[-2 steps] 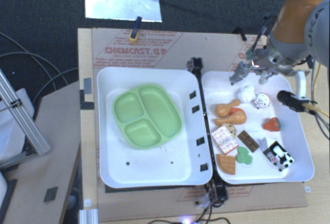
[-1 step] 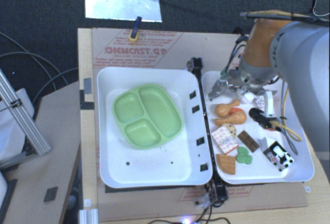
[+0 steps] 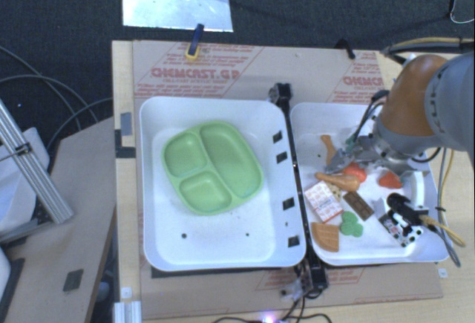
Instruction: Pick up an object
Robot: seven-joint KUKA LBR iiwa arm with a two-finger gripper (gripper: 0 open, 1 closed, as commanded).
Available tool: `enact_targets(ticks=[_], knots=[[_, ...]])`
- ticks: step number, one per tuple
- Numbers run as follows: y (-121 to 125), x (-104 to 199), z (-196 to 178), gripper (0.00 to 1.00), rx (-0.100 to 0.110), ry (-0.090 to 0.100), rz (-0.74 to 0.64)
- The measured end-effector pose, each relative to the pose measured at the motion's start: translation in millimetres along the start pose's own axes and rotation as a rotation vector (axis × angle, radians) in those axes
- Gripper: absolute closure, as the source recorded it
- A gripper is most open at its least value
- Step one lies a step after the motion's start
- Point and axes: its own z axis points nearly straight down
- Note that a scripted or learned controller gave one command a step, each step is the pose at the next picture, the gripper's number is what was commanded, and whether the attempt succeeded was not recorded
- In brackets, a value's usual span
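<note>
My gripper (image 3: 343, 158) is low in the right bin (image 3: 312, 115), hanging over its middle. A red tomato-like piece (image 3: 358, 172) lies just below and to the right of it. A small orange piece (image 3: 326, 144) sits just to its left. An orange stick-shaped piece (image 3: 338, 181) lies under its tip. The grey and orange arm hides the bin's right part.
The right bin also holds a printed cracker box (image 3: 323, 201), a brown bar (image 3: 358, 205), a green broccoli piece (image 3: 350, 224), an orange wedge (image 3: 324, 237), a red-orange piece (image 3: 390, 180) and a black-and-white item (image 3: 401, 222). In the left bin (image 3: 223, 255) lies a green divided plate (image 3: 212, 165).
</note>
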Motion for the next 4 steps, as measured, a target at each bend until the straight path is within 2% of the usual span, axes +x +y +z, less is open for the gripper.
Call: enact_targets(ticks=[1,2,3,4], knots=[[5,3,-13,1.0,-0.01,-0.001,-0.006],[-19,44,1,1.0,0.002,0.004,-0.009],[-18,41,0,0.0,-0.001,0.002,-0.006],[-65,100,-105,0.0,-0.006,0.005,-0.013]])
